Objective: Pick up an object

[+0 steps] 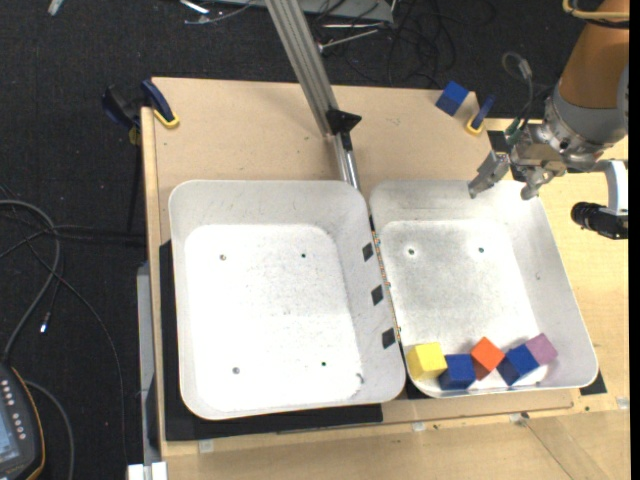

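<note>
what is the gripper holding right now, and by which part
Nothing. The gripper hangs open over the right bin's far edge, while the blocks lie apart from it at the bin's near edge.

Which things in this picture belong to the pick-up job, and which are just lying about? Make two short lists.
Belong to the job:
gripper, above the right bin's far rim
right bin
yellow block
blue block
orange block
dark blue block
purple block

Just lying about:
left bin
blue block on the bench
clamps at the bench corners
</note>
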You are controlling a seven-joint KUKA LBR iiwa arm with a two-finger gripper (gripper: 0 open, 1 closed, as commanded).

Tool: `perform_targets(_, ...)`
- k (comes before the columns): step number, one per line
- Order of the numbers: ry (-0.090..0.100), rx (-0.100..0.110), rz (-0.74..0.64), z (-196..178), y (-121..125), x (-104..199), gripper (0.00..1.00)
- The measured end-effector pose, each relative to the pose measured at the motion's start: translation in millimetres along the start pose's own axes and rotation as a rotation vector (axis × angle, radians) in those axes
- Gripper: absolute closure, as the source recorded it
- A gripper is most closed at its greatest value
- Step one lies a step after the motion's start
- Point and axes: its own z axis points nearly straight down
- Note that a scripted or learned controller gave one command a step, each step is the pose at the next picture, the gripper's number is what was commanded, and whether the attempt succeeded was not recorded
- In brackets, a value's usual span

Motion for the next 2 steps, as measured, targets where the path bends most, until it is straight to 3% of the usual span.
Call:
perform_targets(1, 0.005, 0.009, -0.002, 106.4, -48.8, 64.2, 0.0)
perform_targets(2, 0.001, 0.004, 0.009, 129.9, -84.1, 20.3, 0.0)
